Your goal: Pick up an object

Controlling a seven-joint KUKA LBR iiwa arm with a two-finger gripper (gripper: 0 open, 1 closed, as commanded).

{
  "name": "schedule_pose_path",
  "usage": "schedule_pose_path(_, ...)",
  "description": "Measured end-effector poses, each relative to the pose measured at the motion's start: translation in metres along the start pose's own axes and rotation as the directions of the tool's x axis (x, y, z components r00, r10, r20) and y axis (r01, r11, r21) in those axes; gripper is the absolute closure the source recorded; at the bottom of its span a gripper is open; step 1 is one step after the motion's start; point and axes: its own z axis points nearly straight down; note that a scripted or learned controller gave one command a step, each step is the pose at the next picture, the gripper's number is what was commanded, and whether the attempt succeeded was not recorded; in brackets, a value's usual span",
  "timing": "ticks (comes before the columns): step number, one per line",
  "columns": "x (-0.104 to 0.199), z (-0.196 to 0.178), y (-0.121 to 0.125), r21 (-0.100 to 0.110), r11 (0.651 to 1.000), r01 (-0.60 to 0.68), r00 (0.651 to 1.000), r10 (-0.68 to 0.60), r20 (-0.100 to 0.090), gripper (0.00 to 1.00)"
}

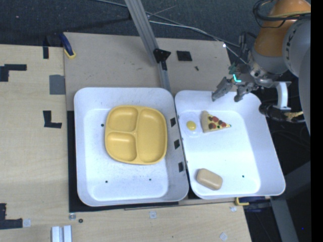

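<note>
Right bin (262,150): 1 pizza slice (214,122), 1 yellow ball (191,126), 1 bread roll (209,179).

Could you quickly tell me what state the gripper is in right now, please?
Gripper: open, holding nothing, above the far edge of the right bin.

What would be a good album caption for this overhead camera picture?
Open gripper poised over the right bin holding a pizza slice, yellow ball and bread roll.
</note>
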Motion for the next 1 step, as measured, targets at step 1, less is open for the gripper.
schedule_pose_path(1,0.0001,-0.0022,0.0011,-0.005,1.0,0.001,1.0,-0.001,0.001,0.0)
